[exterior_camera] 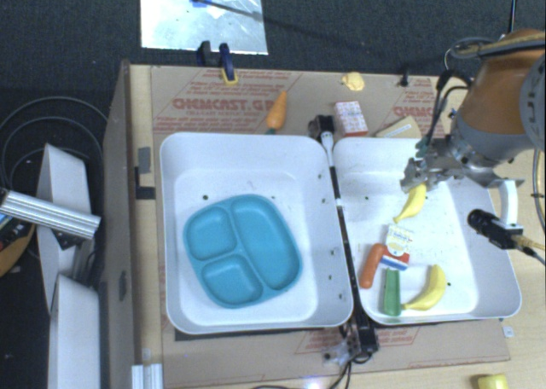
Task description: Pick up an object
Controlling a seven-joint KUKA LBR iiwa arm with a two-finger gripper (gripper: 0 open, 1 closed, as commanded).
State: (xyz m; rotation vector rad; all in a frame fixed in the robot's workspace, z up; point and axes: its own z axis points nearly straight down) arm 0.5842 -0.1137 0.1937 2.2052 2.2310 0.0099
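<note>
The gripper (418,176) hangs over the right bin (495,293), right above a small banana (413,204); whether it is parted or closed, I cannot tell. Below that banana lie a small packet (397,244), a carrot (370,265), a green piece (391,290) and a second banana (430,288), close together.

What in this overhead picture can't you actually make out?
- Claw: too small and blurred in the camera view to tell open from shut.
- Upper banana: its top end is hidden under the claw, so a grip can't be judged.
- Small packet: print too small to read.
- Arm: cut off by the right edge.
</note>
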